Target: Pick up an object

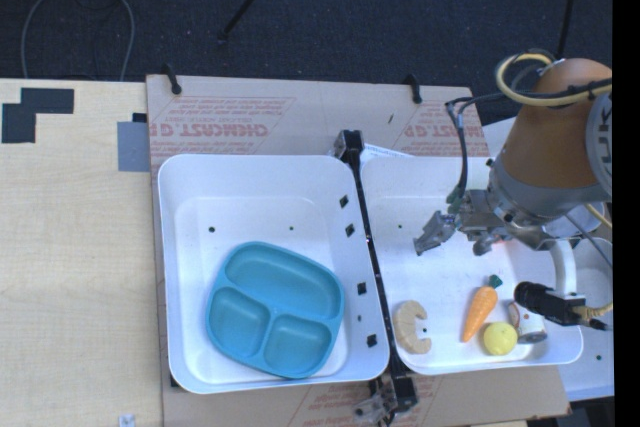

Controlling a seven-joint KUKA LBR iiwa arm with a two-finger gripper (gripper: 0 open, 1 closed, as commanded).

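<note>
Claw [436,237] fingers' spacing unclear

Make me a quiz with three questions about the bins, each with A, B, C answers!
1. Where is the blue tray?
A. In the left bin
B. In the right bin
C. On the floor

2. What colour is the ball?
A. Red
B. Yellow
C. Purple

3. Is the carrot in the hand?
A. Yes, lifted up
B. Yes, half lifted
C. No, it lies in the bin

Answers:
1. A, the tray lies on the left bin's floor.
2. B, the ball beside the carrot is yellow.
3. C, the carrot rests in the right bin, apart from the hand.
</note>
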